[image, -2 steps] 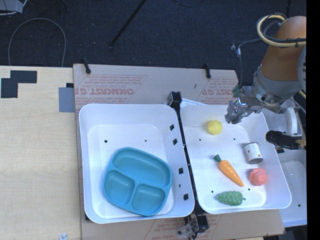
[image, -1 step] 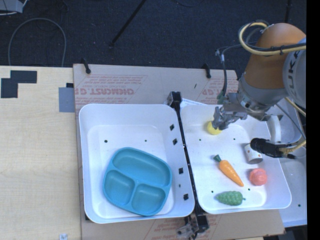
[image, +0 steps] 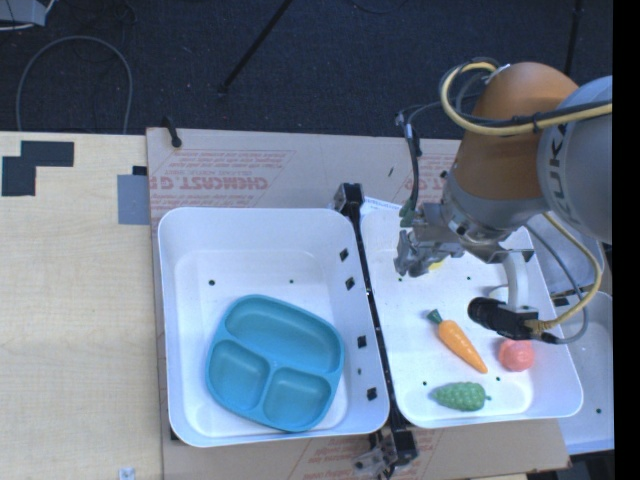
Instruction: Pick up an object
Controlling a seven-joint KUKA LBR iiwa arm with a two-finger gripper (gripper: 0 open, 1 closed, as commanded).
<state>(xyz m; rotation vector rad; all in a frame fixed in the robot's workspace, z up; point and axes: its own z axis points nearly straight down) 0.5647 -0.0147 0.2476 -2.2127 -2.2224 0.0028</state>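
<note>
Grey metal gripper (image: pixel 415 255) hangs over the upper left of the right bin (image: pixel 560 408); jaw state cannot be told from this angle, and nothing is seen between them. Nearest candidate: orange carrot (image: pixel 459 340), below and slightly right of the gripper, apart from it, long axis running upper-left to lower-right, green top toward the gripper. Green bumpy piece (image: pixel 460 396) and pink piece (image: pixel 516 354) lie farther off. Blue divided tray (image: pixel 274 361) sits in the left bin (image: pixel 180 238). Cardboard (image: pixel 230 168) lettering upside down, not reliably legible.

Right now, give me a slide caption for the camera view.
Grey KUKA arm's gripper hovers in right white bin above orange toy carrot; blue divided plastic tray fills left bin.
</note>
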